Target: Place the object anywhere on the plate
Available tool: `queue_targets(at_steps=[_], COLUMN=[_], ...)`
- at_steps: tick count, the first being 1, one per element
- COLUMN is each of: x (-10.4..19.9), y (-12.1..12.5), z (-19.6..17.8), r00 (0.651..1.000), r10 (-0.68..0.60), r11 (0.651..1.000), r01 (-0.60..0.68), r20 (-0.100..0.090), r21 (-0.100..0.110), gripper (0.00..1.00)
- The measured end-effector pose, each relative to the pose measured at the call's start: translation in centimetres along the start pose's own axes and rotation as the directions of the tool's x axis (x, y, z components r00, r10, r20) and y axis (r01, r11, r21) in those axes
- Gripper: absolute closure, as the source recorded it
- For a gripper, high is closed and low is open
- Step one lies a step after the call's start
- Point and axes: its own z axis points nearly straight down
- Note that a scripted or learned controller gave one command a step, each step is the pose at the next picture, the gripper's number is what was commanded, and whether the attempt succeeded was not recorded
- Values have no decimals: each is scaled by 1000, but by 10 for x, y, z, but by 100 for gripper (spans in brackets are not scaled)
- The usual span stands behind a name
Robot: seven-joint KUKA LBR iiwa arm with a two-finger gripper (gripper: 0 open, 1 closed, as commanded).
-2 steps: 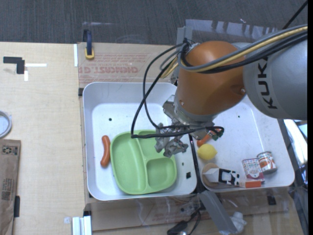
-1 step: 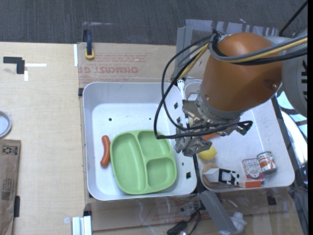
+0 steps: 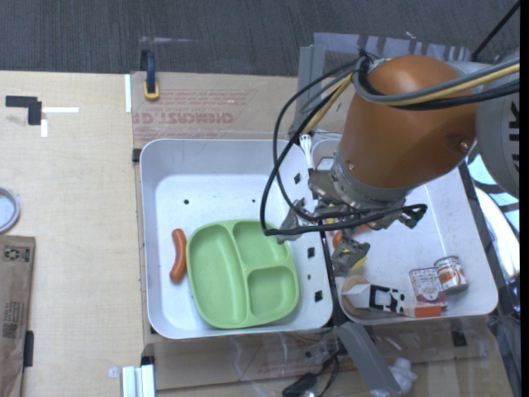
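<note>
Bright even light, soft shadows in the left white bin [image 3: 207,184], glare at right, slightly blurred

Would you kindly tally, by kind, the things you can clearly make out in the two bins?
Plate: 1
Sausage: 1
Can: 1
Carton: 1
Tan cup: 1
Total: 5, leaving out what lies half hidden beneath the arm, which I cannot identify.
</note>
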Motion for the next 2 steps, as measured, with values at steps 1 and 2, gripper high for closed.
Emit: queue_targets(at_steps=[1,2], x=[-76,-77], y=[63,61], z=[112,106], r00=[1000,1000], r10=[-17,-9], r11=[1000,1000], r01=[17,9], r20=[-4,-5], r21=[-1,-4], gripper=[0,100])
